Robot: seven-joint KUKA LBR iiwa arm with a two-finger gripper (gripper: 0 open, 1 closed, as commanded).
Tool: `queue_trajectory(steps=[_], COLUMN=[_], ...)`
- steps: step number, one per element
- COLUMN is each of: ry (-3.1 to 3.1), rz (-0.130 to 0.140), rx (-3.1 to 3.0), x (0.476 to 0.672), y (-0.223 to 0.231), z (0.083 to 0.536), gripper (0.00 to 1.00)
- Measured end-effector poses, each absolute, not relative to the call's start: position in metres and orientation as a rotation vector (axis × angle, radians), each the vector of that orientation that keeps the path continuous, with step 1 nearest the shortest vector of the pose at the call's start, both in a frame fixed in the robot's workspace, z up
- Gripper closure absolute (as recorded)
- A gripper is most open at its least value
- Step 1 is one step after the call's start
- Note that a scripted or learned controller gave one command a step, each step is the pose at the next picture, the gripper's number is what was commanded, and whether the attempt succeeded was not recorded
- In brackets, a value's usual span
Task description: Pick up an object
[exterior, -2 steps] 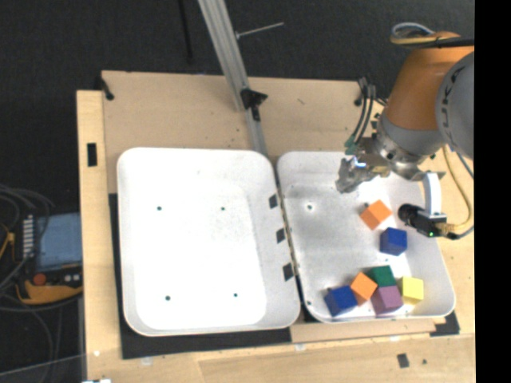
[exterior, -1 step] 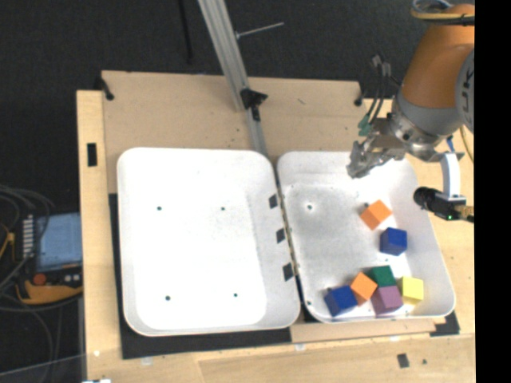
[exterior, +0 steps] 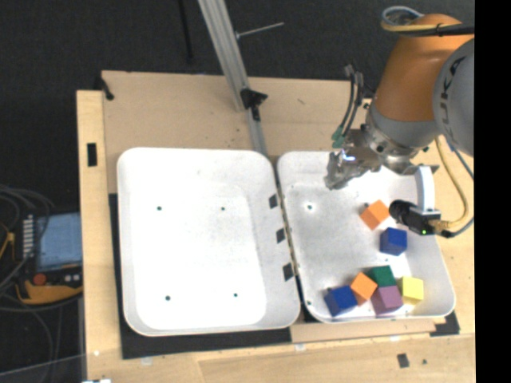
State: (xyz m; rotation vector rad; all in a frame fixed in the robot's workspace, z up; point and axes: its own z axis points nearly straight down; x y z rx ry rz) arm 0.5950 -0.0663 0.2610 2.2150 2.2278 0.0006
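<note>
So my two-finger gripper (exterior: 342, 171) hangs over the right white plastic bin (exterior: 319, 238); can't tell its state. Small orange foam-looking cube (exterior: 374, 214) sits nearby, probably light, grab opposite flat faces.

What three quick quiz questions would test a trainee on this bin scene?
1. True or false: the coloured foam cubes all lie in the right-hand white plastic bin.
2. Which cube lies nearest the two-finger gripper: A the orange foam cube, B the yellow foam cube, C the purple foam cube?
3. How many blue cubes are there?

Key: 1 true; 2 A; 3 two.
</note>
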Motion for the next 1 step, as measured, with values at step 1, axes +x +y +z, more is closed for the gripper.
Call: queue_trajectory(steps=[1], ry=[2.229], rz=[0.001], rx=[2.215], x=[0.5781], y=[-0.0187], z=[0.2602], gripper=[1.0])
